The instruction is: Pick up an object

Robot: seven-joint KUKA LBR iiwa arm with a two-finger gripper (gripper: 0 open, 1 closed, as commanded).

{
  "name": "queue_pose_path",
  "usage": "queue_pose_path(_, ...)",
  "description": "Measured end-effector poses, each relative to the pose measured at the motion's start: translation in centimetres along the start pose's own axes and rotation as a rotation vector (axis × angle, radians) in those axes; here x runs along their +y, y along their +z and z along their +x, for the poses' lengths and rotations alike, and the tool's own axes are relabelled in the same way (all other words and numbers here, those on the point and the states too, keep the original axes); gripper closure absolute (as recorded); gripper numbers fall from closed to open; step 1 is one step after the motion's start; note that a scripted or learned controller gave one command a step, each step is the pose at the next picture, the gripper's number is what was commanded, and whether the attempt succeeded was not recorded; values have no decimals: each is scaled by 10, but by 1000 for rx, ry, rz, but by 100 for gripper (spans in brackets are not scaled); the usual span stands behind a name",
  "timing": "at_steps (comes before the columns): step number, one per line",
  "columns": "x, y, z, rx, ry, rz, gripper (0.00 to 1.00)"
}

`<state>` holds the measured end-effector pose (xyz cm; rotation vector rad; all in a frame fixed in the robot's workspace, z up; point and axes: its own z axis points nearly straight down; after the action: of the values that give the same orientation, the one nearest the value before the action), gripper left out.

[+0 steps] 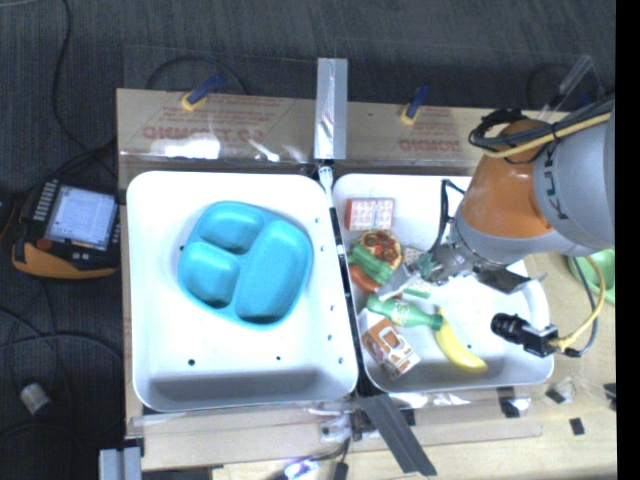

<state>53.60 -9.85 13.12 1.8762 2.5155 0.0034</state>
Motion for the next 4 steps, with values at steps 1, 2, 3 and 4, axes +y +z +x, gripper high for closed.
queue_pose_path(1, -38, 24, -11, -10, 202, -53, 0)
queue_pose_path(2, 27, 41, -14, -6, 160, -9, 0)
queue_pose_path(3, 15, 42, -5, -2, 473, -10, 0)
queue_pose_path(4, -40, 41, 2, 0, 802, -9, 0)
